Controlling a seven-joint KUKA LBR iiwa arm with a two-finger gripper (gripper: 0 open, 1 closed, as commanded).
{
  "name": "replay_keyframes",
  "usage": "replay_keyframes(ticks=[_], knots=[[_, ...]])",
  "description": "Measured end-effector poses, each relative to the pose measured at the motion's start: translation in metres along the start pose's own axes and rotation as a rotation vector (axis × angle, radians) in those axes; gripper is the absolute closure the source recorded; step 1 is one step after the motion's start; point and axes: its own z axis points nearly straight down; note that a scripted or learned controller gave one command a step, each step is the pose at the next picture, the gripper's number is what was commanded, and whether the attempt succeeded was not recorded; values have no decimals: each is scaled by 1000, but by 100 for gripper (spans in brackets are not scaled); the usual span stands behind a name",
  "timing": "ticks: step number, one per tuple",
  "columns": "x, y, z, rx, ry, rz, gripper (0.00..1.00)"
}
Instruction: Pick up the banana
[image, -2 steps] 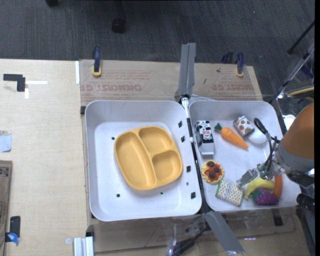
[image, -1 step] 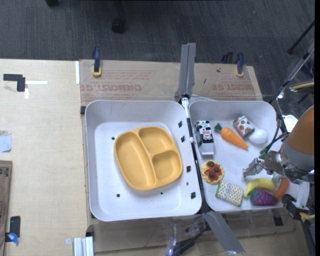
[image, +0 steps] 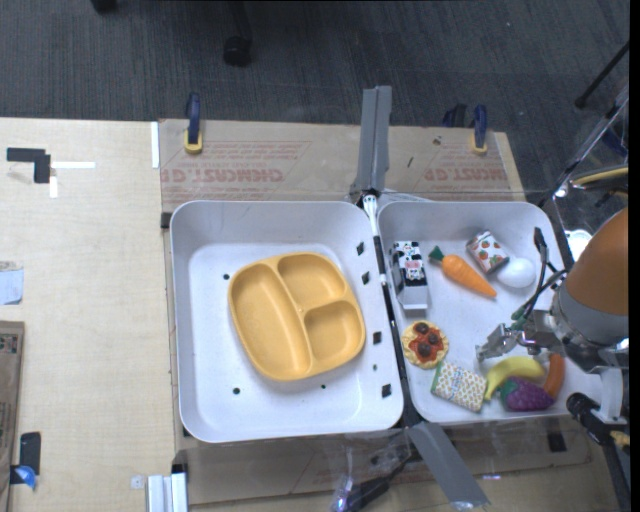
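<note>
The small yellow plastic banana (image: 513, 373) lies at the near edge of the right white bin (image: 450, 212), squeezed between a purple bunch of grapes (image: 527, 397) and a speckled cracker square (image: 459, 386). The metal gripper (image: 503, 341) hangs just above it with its fingers apart and nothing in them, so it could grab the grapes or push the banana away. Farther back, the brown cardboard (image: 300, 160) says "CHEMCAST".
</note>
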Motion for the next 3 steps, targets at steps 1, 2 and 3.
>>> replay_keyframes(ticks=[1, 2, 3], knots=[[22, -2, -1, -2, -1, -295, 0], [21, -1, -9, -3, -2, -294, 100], [21, -1, -9, -3, -2, -293, 0]])
